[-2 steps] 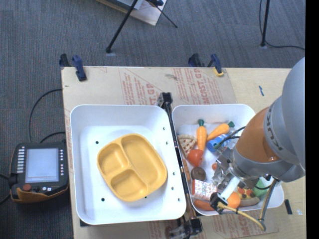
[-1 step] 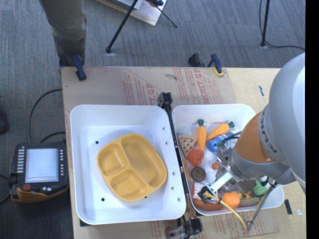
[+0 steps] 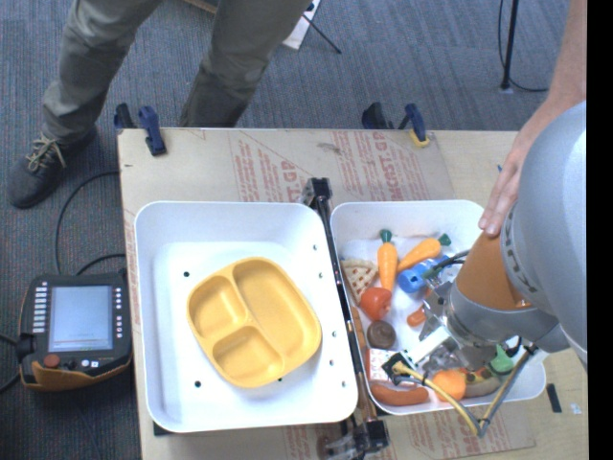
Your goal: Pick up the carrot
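Two orange toy carrots lie at the back of the right bin. One carrot lies lengthwise with its green top pointing away. The other carrot lies slanted just to its right, with a green end near the blue piece. My gripper hangs low over the front half of this bin, below and to the right of both carrots and apart from them. The grey arm with its orange band covers the bin's right side.
Around the gripper lie a red tomato, a brown round piece, a waffle wedge, a red sausage, an orange piece and a green piece. The left bin bears a yellow divided plate. A person's hand rests near the back right.
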You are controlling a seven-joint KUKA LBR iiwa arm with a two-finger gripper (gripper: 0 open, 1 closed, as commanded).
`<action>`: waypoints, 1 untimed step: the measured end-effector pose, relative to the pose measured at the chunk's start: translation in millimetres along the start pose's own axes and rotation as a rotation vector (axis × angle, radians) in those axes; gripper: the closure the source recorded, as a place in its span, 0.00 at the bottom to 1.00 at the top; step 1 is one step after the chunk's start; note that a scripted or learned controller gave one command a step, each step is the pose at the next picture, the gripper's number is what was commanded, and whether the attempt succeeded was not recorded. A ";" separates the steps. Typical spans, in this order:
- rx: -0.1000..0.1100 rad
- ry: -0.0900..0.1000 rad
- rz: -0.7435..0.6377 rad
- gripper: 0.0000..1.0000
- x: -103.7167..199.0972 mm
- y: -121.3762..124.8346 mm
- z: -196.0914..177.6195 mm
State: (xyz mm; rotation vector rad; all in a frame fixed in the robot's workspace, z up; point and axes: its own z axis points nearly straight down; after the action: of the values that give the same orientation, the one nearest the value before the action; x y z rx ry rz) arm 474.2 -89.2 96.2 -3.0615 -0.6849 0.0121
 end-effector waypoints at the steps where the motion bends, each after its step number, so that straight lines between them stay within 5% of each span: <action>1: -0.008 -0.007 0.160 1.00 1.3 -17.6 -119.7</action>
State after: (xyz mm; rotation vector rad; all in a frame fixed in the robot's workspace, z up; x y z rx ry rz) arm 468.8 -73.0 216.1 -3.1163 -0.4396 0.0208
